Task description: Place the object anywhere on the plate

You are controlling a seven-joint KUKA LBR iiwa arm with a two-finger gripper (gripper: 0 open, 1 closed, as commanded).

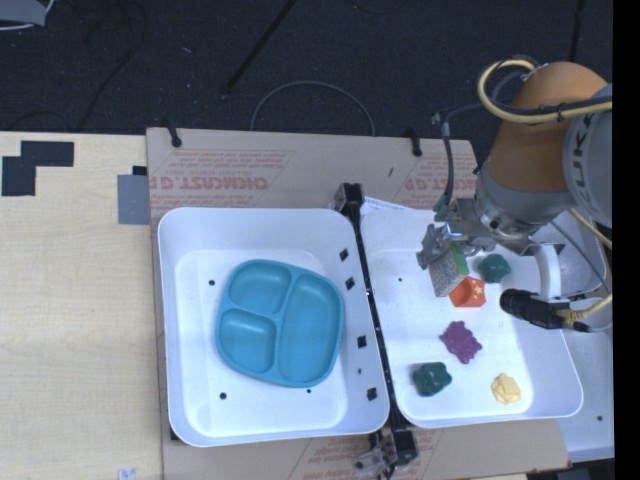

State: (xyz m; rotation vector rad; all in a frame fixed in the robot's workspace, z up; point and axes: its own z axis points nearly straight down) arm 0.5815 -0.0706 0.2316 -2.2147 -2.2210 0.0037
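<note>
**Robot claw low in the right bin among small toys, blue plate in the left bin**

At the far left lies a pale wooden bench top point(70, 298) with a few dark square marks near its upper edge. Next comes a sheet of brown cardboard point(260, 173) printed with red lettering, and on it two shallow white bins sit side by side, touching along a black clamp strip.

The left bin point(185, 233) holds a blue plate point(280, 321) with three compartments: two smaller ones on its left and one larger on its right. The plate lies flat near the middle of the bin, and nothing rests on it.

The right bin point(400, 308) holds several small objects. Toward its front lies a dark green piece point(432, 378). Behind that, near the middle, is a purple piece point(461, 341). Farther back is an orange piece point(468, 291), and just beyond it a teal piece point(494, 266). At the front right corner sits a yellow piece point(506, 389).

The gripper point(445, 265) reaches down into the back of the right bin, its grey metal tip just beside the orange piece, on that piece's left. Whether the claw is open, closed or gripping anything cannot be told from this angle. Above it rises the arm, with its orange band point(545, 133) and a looped yellow cable.
</note>
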